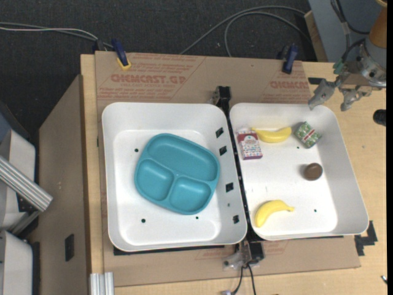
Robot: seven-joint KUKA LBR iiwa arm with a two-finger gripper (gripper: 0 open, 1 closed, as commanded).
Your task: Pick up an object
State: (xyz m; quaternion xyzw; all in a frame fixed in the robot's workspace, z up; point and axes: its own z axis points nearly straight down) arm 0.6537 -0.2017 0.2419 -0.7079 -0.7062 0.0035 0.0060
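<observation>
- Camera view, the arm: the grey arm's two-finger pincer [335,97] hangs at the upper right, above the far right corner of the right-hand shallow white bin [344,165]. Its two fingers are spread apart with nothing between them, so it is released and carries nothing.
- Camera view, the right bin: every candidate lies loose on the bin floor. A green, patterned, crumpled packet [307,134] sits nearest the pincer, just beside a small yellow plastic banana [274,134], which touches a red-and-white printed carton [249,144] close to the bin's left wall. A brown round ball-like object [312,171] rests apart, lower right, and a second, fatter yellow plastic banana [271,212] lies near the front edge.
- Camera view, the left bin: a teal plastic plate with three compartments [177,173] lies in the left shallow white bin [116,165].
- Progress, as I judge it: no lift is achieved. Choosing a target, descending, closing and raising all remain; the green packet looks the shortest reach.
</observation>
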